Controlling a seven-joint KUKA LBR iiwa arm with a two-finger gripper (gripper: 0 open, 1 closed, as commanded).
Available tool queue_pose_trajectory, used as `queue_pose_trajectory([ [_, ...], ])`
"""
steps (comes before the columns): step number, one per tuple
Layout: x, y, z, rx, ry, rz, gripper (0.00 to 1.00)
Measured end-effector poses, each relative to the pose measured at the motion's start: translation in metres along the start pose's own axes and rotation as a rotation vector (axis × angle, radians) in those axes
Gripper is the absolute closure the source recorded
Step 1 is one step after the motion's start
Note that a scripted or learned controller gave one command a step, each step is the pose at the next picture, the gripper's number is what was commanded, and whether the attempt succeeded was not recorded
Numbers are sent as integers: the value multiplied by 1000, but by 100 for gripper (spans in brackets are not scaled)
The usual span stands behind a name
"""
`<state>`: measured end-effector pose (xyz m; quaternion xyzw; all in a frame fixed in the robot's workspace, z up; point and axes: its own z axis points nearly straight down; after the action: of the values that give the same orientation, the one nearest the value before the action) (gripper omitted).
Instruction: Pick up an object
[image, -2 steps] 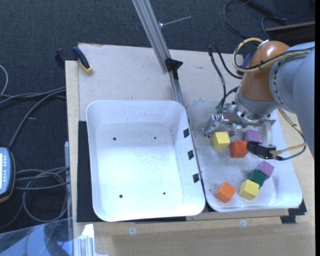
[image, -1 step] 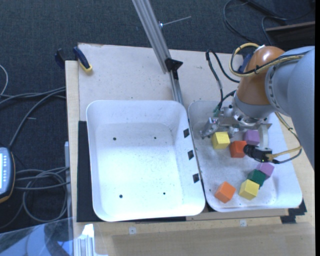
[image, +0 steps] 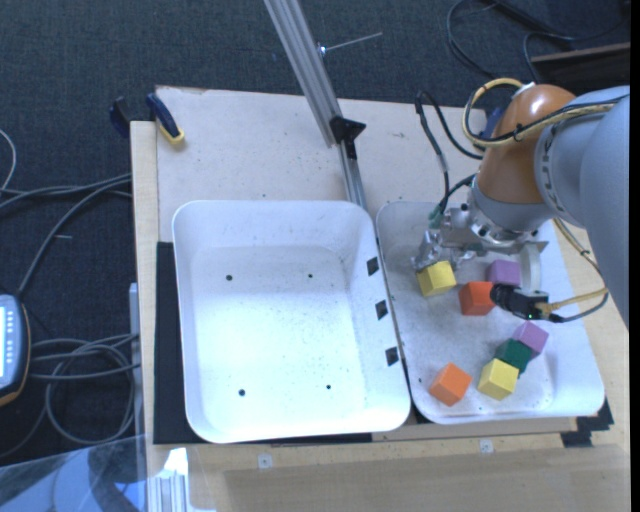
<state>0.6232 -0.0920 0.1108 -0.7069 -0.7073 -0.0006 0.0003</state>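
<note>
A robotics lab: plywood bench (image: 250, 150) (loose cables (image: 60, 200) on carpet).

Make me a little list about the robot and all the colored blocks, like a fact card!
arm: grey with orange band, reaching in from the right
gripper: low in the right bin, right above a yellow block
other blocks in right bin: red, pink, purple, green, yellow, orange
left bin: white, speckled
</note>
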Motion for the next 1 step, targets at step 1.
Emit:
queue_pose_trajectory([
  [1, 3, -6, -47, -4, -1, 0, 100],
])
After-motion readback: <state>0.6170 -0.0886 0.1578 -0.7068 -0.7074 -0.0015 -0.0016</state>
